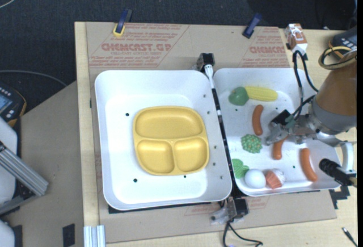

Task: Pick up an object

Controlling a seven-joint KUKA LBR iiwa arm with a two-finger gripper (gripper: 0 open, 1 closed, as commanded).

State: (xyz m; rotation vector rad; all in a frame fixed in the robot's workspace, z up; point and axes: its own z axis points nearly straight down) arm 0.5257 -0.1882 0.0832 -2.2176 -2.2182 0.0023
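The right bin (pixel 227 78) holds several toy foods. A yellow corn cob (pixel 261 93) and a green vegetable (pixel 239 95) lie at its far end. A red sausage (pixel 258 118) lies below them and a broccoli floret (pixel 251 143) sits mid-bin. My gripper (pixel 281 131) hangs low over the middle of this bin, right of the broccoli and just above a second sausage (pixel 277 150). A third sausage (pixel 308 164) lies to the right. Along the near wall sit a white egg (pixel 254 178), a green piece (pixel 238 167) and an orange-white piece (pixel 274 179).
The left bin (pixel 113 172) holds a yellow divided plate (pixel 170 139). A black clamp (pixel 206 61) sits at the far end of the seam between the bins, another (pixel 238 207) at the near end. The arm's orange band (pixel 342 89) rises over the right bin's right side.
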